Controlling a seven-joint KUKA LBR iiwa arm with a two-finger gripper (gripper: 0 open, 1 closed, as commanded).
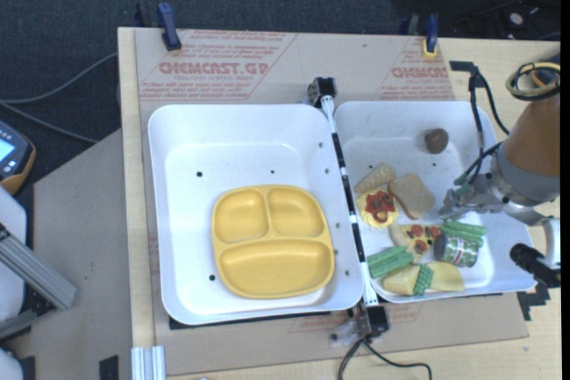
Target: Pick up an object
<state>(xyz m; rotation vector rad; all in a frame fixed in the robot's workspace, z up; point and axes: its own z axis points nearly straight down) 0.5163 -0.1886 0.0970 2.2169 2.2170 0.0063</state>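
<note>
- Two white bins sit side by side on a bench; the left bin [178, 156] holds a yellow tray [272, 240] with three compartments, lying flat toward its near side.
- Nearest in the right bin [392, 125], along its near wall, lie a yellow wedge [401, 281] and a green ridged piece [423, 278], touching each other, beside a pale yellow slab [448, 277].
- Just beyond them, a green pod [389, 262] rests by the divider, with a can [455, 251] to its right under a green strip [464, 231].
- Between these, a small pizza slice [419, 236] lies flat.
- Farther in, a red-topped round piece [379, 206] touches a tan slab [412, 193] and a pale chunk [375, 179].
- At the right, the gripper [452, 204] hangs low over the toy food pile, just right of the tan slab and above the can; whether its fingers are spread or closed cannot be told, and nothing is seen between them.
- Far side: a brown ball [435, 140] sits alone, well apart from the pile.
- Beyond the bins, two blue clamps [166, 24] pin the board.
</note>
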